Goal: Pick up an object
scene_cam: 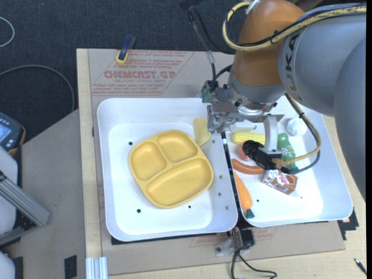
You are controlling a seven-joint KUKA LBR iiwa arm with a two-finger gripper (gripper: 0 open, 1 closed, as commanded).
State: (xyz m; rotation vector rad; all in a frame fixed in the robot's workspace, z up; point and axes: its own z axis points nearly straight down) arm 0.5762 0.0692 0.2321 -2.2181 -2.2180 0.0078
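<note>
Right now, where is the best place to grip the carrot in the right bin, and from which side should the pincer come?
Probably grip the carrot at its thick orange middle, coming from straight above with the jaws across its width. It lies flat and lengthwise beside the right bin's left wall, so a sideways approach looks blocked.

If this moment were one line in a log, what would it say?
gripper: over the bins' divider | yellow tray: left bin | carrot, sausage: right bin

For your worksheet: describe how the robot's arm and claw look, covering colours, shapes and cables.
The arm is thick, rounded and grey, with a glossy orange band above the wrist. Yellow and black cables loop around it. The claw is a small grey metal assembly.
</note>
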